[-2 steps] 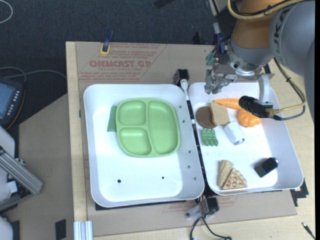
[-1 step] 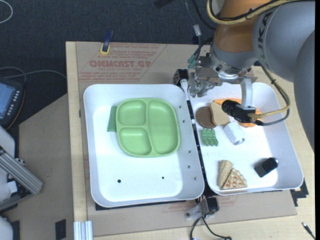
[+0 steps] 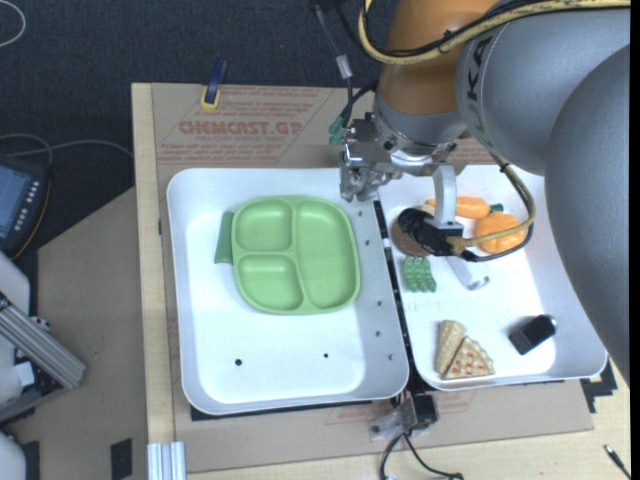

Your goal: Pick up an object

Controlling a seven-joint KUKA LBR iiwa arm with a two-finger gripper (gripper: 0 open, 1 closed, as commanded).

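While the big grey arm with its orange band reaches over the bench from the right, we see its two-finger gripper hanging at the far edge of the bins, right where the two shallow white bins meet. We cannot tell how the gripper is set, and we see nothing held in it.

Just to the left of the gripper and a bit nearer to us lies a light green plastic plate with three sections, in the left white bin. A darker green flat piece peeks out from under its left side.

To the right of the gripper, in the right white bin, lie two orange toy carrots, a small dark green block, a toy pizza slice and a small black block.
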